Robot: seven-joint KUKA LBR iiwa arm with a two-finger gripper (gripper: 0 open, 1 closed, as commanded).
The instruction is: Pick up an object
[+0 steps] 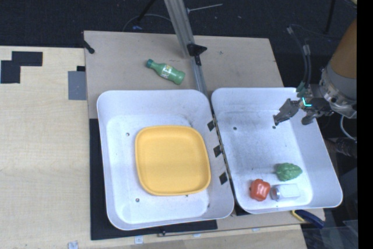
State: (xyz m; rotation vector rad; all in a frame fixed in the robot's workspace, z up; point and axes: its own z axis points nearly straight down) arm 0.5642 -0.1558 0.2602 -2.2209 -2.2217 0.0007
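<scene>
My gripper (295,114) hangs above the upper right part of the right bin (256,125), its two dark fingers spread apart with nothing between them. Three small objects lie near that bin's front edge, well below the gripper: a green leafy toy (288,171), a red pepper-like toy (260,189) and a small white block (285,192) beside it. A yellow square plate (172,159) lies flat in the left bin (116,125).
A green bottle (165,71) lies on its side on the bench behind the left bin. A metal rail (179,9) slants from the back toward the seam between the bins. Black clips (215,148) mark that seam.
</scene>
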